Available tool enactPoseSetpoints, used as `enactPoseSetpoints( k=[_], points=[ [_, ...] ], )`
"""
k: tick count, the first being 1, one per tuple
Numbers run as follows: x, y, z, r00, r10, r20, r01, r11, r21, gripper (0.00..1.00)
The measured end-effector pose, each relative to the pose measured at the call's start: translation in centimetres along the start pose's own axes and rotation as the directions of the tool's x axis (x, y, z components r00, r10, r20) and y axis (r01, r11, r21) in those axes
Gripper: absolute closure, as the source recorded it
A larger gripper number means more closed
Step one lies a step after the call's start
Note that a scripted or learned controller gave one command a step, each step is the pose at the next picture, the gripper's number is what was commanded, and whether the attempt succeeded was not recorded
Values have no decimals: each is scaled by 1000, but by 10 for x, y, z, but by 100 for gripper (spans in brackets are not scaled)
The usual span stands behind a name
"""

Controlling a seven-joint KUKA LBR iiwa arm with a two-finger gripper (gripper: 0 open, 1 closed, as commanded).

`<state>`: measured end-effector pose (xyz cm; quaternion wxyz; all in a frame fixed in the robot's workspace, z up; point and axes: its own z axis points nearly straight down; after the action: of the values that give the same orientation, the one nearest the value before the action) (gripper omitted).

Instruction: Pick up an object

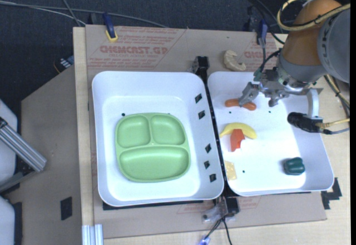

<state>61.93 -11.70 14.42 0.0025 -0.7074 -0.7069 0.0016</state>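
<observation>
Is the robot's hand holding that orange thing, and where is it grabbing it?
It can't be told. The gripper sits low in the right bin, right over the orange carrot-like piece, but the view doesn't show the piece between its jaws.

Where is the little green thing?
The little green thing sits in the right bin, near its front right corner, away from the yellow piece and the red piece.
</observation>
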Motion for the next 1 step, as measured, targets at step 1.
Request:
enactPoseSetpoints(
  k=[1],
  points=[
    [1,-1,53,1000,-1,-1,1,1000,2,0]
  ],
)
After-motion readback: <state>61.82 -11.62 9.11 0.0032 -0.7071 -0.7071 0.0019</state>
